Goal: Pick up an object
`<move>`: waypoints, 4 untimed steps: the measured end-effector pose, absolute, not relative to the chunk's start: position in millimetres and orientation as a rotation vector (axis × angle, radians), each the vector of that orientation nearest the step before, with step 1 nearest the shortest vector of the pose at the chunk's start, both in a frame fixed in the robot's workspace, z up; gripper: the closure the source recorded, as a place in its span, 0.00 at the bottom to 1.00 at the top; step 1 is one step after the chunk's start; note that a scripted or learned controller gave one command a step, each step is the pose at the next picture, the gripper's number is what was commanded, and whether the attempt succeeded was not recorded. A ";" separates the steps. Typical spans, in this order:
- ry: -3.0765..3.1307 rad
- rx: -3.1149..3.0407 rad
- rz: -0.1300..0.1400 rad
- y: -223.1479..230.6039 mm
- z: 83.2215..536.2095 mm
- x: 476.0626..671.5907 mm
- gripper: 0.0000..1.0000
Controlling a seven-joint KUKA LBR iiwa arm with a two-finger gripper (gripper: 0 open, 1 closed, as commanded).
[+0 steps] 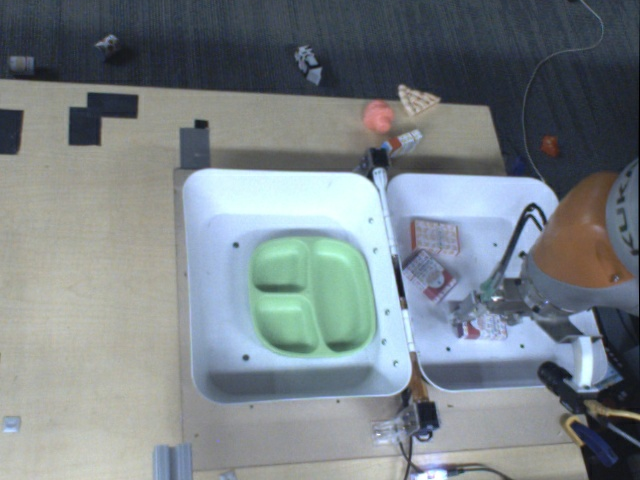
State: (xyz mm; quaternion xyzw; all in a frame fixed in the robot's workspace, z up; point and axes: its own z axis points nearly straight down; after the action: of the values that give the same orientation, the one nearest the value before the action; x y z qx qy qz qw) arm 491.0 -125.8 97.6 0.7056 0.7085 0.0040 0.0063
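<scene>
My gripper (478, 318) is low inside the right bin (520, 203), over a small red and white packet (484, 329) near the bin's middle. Another red and white packet (430, 274) lies to its upper left. A flat card with a red grid pattern (435, 236) lies further back in that bin. The orange band of the arm (580, 243) hangs over the bin's right side.
The left bin (210, 268) holds a green compartment tray (308, 293). On the bench behind the bins lie an orange ball (379, 116), a wedge-shaped piece (418, 99) and a small tube (404, 143). Cables and clips sit at the bins' front edge (415, 423).
</scene>
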 end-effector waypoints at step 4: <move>2.219 2.200 0.022 -124.1 119.3 494.5 0.00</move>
State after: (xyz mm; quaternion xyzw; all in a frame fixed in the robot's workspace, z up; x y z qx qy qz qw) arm 494.5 -124.1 119.3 0.7040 0.7101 0.0072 0.0086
